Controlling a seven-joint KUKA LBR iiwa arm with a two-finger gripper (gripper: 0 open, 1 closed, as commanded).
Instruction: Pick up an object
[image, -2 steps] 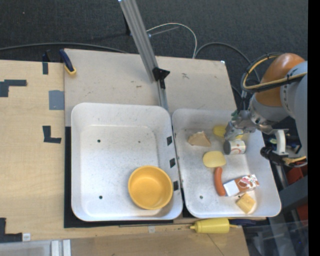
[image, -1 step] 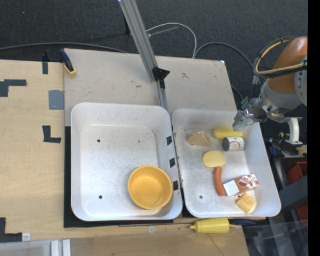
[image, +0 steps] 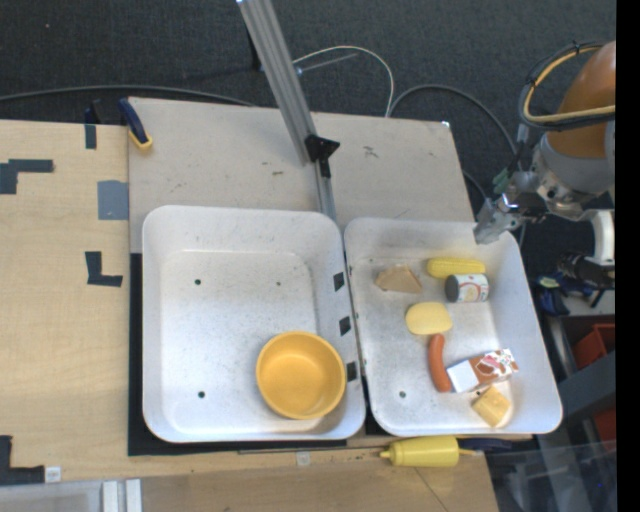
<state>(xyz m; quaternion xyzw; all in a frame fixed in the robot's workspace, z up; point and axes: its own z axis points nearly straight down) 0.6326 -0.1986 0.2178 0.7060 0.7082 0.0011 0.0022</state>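
Gripper (image: 492, 222) hovering over right bin (image: 385, 400) far corner, holding nothing; jaw opening impossible to tell. Small can (image: 467, 288) lying on side near it, beside yellow corn (image: 455, 267). Likely light, rigid, prone to rolling; gripping across round body looking best.

A bowl (image: 300, 374) sits in the near right corner of the left bin (image: 175, 240). The right bin (image: 535, 400) holds a can (image: 467, 288) beside a banana (image: 455, 267), with a sausage (image: 439, 362) nearer. A bottle (image: 425, 452) lies on the surface (image: 220, 150) before that bin.
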